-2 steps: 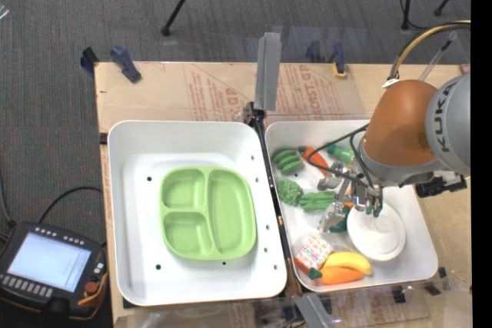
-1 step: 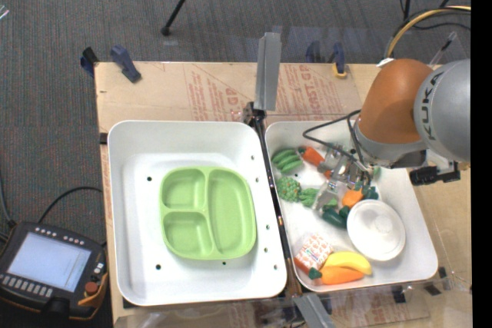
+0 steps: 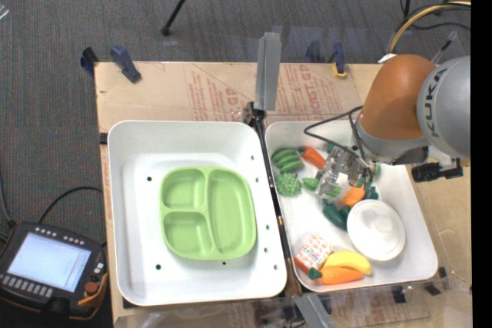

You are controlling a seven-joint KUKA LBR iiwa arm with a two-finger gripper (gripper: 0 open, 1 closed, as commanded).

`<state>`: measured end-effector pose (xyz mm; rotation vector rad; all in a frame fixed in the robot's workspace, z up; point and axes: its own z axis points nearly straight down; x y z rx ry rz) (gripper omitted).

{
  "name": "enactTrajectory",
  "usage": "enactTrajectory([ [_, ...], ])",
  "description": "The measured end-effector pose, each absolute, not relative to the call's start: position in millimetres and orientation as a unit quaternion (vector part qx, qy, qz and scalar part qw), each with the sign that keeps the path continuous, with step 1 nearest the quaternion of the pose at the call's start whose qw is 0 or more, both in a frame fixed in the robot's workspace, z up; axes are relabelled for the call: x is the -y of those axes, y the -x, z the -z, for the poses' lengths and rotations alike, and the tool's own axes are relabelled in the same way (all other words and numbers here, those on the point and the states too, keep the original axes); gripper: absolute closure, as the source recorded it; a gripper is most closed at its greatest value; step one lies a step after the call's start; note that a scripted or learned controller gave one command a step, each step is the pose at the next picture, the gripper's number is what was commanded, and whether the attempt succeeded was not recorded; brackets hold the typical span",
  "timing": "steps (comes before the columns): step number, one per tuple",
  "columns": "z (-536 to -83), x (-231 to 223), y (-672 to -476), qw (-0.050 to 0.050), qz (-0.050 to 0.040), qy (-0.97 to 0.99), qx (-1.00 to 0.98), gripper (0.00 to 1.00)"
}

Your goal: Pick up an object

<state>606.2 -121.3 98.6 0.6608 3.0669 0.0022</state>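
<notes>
- Reach is the step in hand, by my reading: the gripper [image 3: 340, 174] is down low in the right bin [image 3: 419, 200], among the toy food at its far side, and nothing has been lifted out.
- The fingers are lost in the clutter under the wrist, so I cannot tell how wide they stand, nor whether anything sits between them.
- Candidate things lie close round the tool: a carrot [image 3: 314, 157] just to its far left, a green pea pod [image 3: 287, 159] further left, a small broccoli [image 3: 289, 183] near the bin's left wall, and an orange piece [image 3: 353, 196] touching or almost touching the tool on its near side, with a dark green piece [image 3: 336, 214] just below that.
- Nearer the camera sit a white bowl [image 3: 376, 229], a banana [image 3: 347, 263] lying on an orange thing, and a small patterned box [image 3: 313, 250]; these are well apart from the tool.
- The left bin [image 3: 127, 165] holds a green divided plate [image 3: 207, 212].
- Next move, as I judge it, calls for closing on one piece alone and rising straight up; the pieces are crowded, so a neighbour could be nudged or the grasp could slip off a rounded toy.
</notes>
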Motion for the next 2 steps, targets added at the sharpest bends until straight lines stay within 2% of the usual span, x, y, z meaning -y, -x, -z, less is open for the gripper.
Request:
enactTrajectory([
  [1, -98.3, 121.0, -606.1, 0.002, -0.0008, -0.21, -0.978, 0.0],
  [2, -87.6, 90.8, -625.3, 0.0, -0.0005, -0.23, -0.973, 0.0],
])
